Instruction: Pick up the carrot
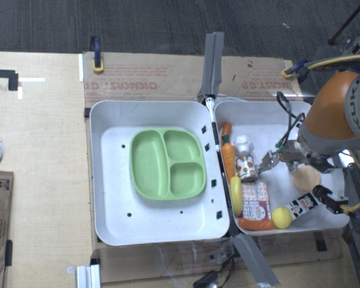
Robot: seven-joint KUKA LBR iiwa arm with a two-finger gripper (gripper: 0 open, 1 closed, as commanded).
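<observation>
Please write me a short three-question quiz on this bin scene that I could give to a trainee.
1. True or false: the green divided plate lies in the same bin as the carrot.
2. Which thing lies nearest the gripper? A) the yellow lemon B) the small bottle C) the banana
3. Fill in: the carrot lies along the ____ wall of the right bin, as the camera sees it.

Key
1. False: the plate is in the left bin, the carrot in the right one.
2. B, the small bottle.
3. Left.
</observation>
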